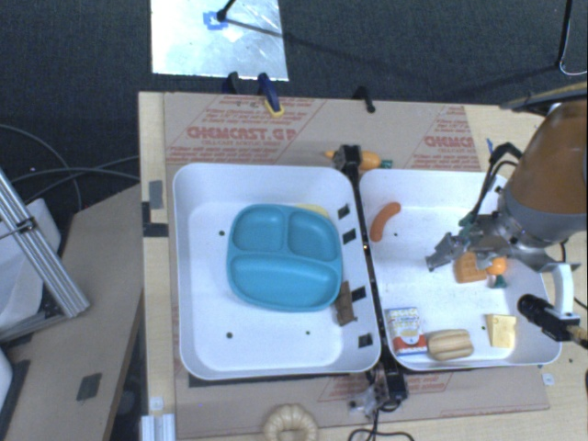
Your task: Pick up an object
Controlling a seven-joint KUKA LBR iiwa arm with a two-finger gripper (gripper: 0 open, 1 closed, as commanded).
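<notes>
Here, we are treating the orange block [469,268] just beside the pincer [444,253] as light and rigid, gripping its flat sides; pincer opening cannot be determined.

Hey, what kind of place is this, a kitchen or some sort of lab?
Likely a robot test lab: two white bins clamped on a bench, toy food like a sausage, and a gripper reaching in.

blue tray [280,257] in left bin [207,200] | clamp [269,95] on cardboard [303,127]

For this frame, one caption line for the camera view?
KUKA arm's gripper low in the right bin beside an orange item; blue tray in left bin.
</notes>
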